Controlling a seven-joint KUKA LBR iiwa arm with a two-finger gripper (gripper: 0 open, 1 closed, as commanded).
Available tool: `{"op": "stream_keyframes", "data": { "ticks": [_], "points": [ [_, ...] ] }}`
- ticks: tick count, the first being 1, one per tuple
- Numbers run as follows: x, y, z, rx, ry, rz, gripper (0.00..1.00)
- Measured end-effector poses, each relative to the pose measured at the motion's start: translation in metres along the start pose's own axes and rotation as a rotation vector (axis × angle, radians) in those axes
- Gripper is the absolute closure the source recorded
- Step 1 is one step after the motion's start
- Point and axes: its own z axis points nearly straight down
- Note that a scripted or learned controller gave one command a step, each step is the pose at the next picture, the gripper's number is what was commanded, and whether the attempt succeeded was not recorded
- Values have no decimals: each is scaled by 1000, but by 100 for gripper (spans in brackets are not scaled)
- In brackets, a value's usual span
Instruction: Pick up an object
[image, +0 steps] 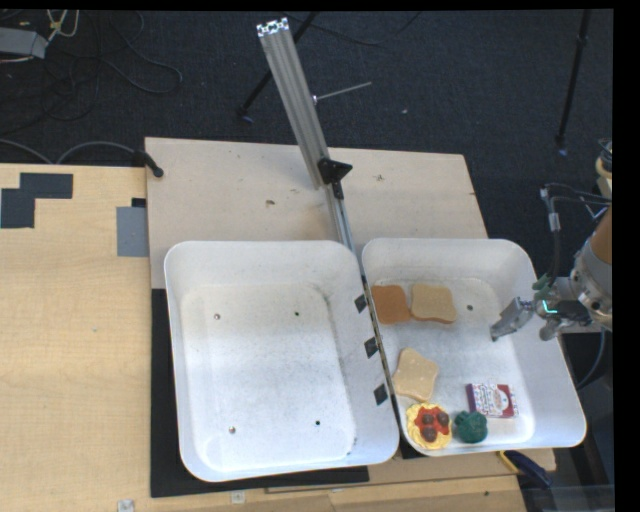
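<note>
The right bin holds several toy foods. A brown toast slice and a paler slice lie side by side near its left wall. A third bread slice lies below them. Along the front sit a yellow plate of red food, a green lump and a red-and-white packet. My gripper hovers over the bin's right side, to the right of the paler slice. It is open, with nothing between its fingers.
The left bin sits beside the right one, joined by black clips along the shared rim. A slanted aluminium bar rises behind the bins. Wooden bench surface spreads to the left.
</note>
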Motion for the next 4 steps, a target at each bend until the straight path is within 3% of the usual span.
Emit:
{"op": "stream_keyframes", "data": {
  "ticks": [1,3,4],
  "points": [
    [0,1,-2,-5,-2,1,0],
    [-7,-8,104,2,1,2,0],
    [-6,-8,118,-5,-2,2,0]
  ]
}}
